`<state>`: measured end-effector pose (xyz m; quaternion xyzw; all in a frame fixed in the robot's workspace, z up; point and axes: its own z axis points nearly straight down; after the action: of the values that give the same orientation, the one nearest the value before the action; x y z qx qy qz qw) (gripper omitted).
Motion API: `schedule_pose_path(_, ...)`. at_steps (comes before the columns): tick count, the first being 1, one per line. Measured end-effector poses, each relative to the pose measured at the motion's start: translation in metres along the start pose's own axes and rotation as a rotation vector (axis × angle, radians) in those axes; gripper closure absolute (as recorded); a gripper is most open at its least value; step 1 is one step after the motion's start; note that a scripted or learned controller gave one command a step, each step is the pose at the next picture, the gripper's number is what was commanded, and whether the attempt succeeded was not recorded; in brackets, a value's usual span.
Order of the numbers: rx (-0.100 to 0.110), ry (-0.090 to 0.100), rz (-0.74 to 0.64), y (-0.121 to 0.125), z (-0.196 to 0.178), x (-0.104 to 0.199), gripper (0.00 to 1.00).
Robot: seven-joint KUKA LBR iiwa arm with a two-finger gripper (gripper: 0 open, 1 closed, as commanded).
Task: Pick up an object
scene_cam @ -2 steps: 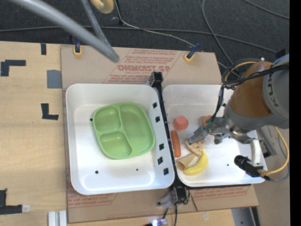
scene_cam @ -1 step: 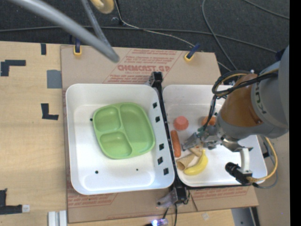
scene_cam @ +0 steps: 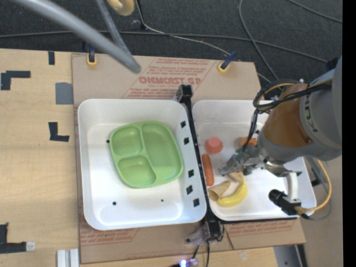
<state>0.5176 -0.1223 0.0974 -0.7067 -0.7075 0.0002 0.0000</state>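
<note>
The end effector (scene_cam: 238, 166) hangs low in the right bin (scene_cam: 222, 111); whether it holds anything, I cannot tell. The banana (scene_cam: 233, 197) lies just below it: descend straight, centred on it.

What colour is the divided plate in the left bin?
Light green; the divided plate shows clearly in the camera view.

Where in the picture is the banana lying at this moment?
The banana lies in the right bin, near its front edge, just below the end effector and right of the long orange sausage.
</note>
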Motion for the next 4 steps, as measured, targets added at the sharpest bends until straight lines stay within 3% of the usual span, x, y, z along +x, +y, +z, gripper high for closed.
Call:
schedule_pose_path(3, -0.004, -0.001, 0.0, -0.008, -0.14, 0.003, 1.0)
schedule_pose_path(4, -0.006, -0.001, -0.001, -0.012, -0.202, 0.005, 1.0)
